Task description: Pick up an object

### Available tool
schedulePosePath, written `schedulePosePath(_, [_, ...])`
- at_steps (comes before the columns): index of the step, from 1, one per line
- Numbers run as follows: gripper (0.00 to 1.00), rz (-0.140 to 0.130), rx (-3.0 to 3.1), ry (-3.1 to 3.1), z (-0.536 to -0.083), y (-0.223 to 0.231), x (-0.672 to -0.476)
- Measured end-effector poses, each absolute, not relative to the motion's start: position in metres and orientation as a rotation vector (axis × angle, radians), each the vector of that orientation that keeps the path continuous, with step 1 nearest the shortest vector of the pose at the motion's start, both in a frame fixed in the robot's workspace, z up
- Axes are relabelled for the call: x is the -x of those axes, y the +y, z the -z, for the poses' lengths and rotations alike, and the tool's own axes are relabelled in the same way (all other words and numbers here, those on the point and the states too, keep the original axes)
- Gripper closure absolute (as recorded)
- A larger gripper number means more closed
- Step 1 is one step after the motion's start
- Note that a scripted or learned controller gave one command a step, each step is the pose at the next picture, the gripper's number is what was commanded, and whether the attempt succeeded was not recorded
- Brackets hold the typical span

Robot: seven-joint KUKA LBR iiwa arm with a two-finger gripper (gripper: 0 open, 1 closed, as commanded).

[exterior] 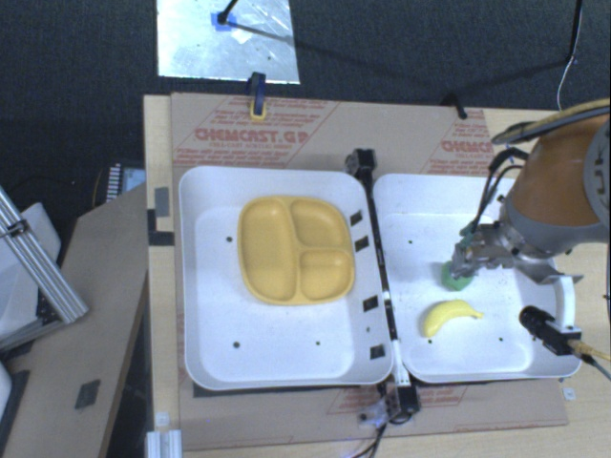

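Note:
In the right bin [420,208], a small green object [455,278] lies near the middle. My gripper [466,260] is right over it, low in the bin, and covers its upper right part. A yellow banana [450,317] lies just in front of the green object, apart from the gripper. The grey arm with its orange band [563,175] reaches in from the right above the bin.
The left bin [205,351] holds a yellow divided plate [294,250] at its middle. A black divider with clips [374,256] runs between the bins. A black fitting [544,329] sits at the right bin's front right corner.

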State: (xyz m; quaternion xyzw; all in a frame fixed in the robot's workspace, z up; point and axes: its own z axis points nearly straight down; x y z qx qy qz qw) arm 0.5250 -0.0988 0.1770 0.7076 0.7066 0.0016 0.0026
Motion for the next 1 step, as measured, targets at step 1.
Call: schedulePosePath(1, [1.0, -0.006, -2.213, 2.222, -0.2202, -0.0999, -0.5271])
